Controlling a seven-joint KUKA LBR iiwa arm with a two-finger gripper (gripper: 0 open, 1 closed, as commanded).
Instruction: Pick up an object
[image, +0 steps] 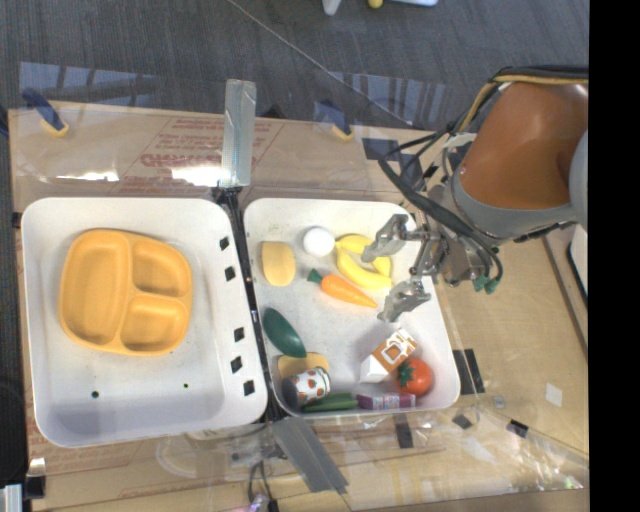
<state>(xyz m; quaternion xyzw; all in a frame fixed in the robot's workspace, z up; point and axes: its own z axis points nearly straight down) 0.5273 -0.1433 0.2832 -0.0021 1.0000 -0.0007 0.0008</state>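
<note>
From the overhead camera, the arm comes in from the right and its gripper (397, 266) hangs over the right bin (432, 330), fingers spread wide with nothing between them — one finger near the top of the banana (357, 262), the other toward the bin's right wall. The banana lies just beside the carrot (343, 289), with a white ball (318, 241) and a pale yellow piece (279, 263) close by; further down sit a dark green vegetable (283, 331), a small orange-and-white carton (393, 352) and a tomato (415, 376). The left bin (45, 400) holds a yellow divided plate (124, 291). The banana looks the nearest target — I'd guess light, stiff plastic with a smooth, slippery skin, so closing across its narrow middle should beat the tapered ends. The carrot touching it could get nudged or caught too.
</note>
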